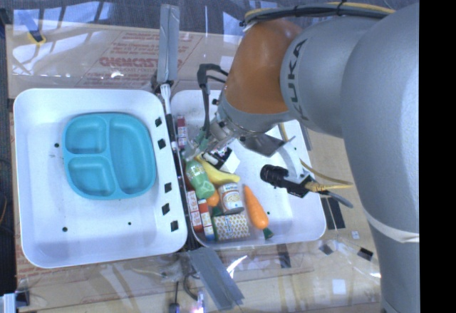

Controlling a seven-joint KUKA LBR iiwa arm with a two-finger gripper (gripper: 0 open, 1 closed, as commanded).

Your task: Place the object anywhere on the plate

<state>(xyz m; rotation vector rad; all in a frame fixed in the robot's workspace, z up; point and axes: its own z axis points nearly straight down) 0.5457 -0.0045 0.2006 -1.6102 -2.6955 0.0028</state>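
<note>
A blue plate (109, 155) with three compartments lies in the left bin (43, 233) with nothing on it. My gripper (214, 144) hangs low over the upper left part of the right bin (306, 222), just above a yellow banana (215, 171). The wrist and the orange band hide most of the gripper. Below the banana lie a small tin can (231, 197), an orange carrot (255, 209) and a green bottle (199, 180). No object shows clearly in the gripper.
A speckled box (229, 228) and red-labelled packets (194, 208) crowd the right bin's left and front wall. A small bottle (182, 132) stands by the divider between the bins. The arm's grey body covers the right bin's back and right side.
</note>
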